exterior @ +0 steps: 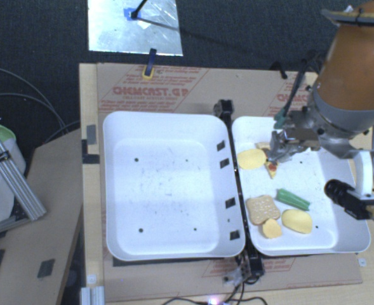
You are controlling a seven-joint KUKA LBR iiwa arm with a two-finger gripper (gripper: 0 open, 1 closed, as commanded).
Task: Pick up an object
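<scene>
My claw hangs over the right white plastic bin; I cannot tell its state. I count three yellow lumps, one green stick, one round cracker.

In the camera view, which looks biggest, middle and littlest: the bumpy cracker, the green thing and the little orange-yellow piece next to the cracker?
1. The cracker looks biggest.
2. The green piece comes next; it is long but thin, so its lead over the last is unsure.
3. The orange-yellow piece looks smallest.

All three lie close together in the right bin, so nearness barely matters.
</scene>
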